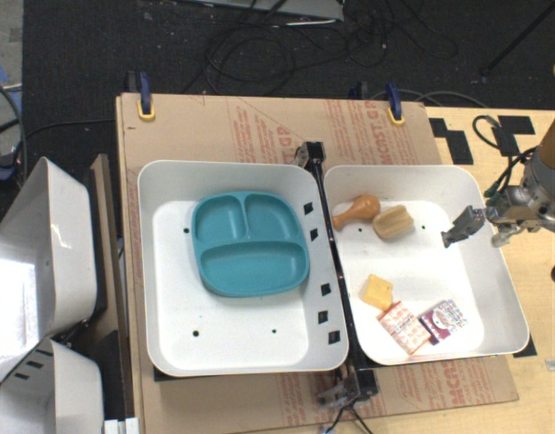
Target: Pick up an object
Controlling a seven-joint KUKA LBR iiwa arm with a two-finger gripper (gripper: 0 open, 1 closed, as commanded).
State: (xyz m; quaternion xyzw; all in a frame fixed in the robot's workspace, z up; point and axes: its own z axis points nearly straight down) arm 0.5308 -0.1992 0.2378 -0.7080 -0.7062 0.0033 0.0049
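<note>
The counter [259, 120] carried two shallow white bins side by side. The left bin [160, 269] held a teal divided plate [250, 245], its two small compartments toward the top of the frame.

The right bin [494, 287] held the smaller things. A tan drumstick-shaped toy [356, 212] lay in its upper left, long axis running left to right, narrow end toward the divider. A tan roll [393, 222] lay just beside it, tilted slightly. A yellow wedge [378, 291] sat lower in the frame, and near the bottom a pink patterned packet [404, 326] lay beside a purple-edged packet [443, 319].

The arm entered at the right edge, wrist low. The hand [484, 222] hung over the right bin's upper right; its dark fingers stood apart, holding nothing.
</note>
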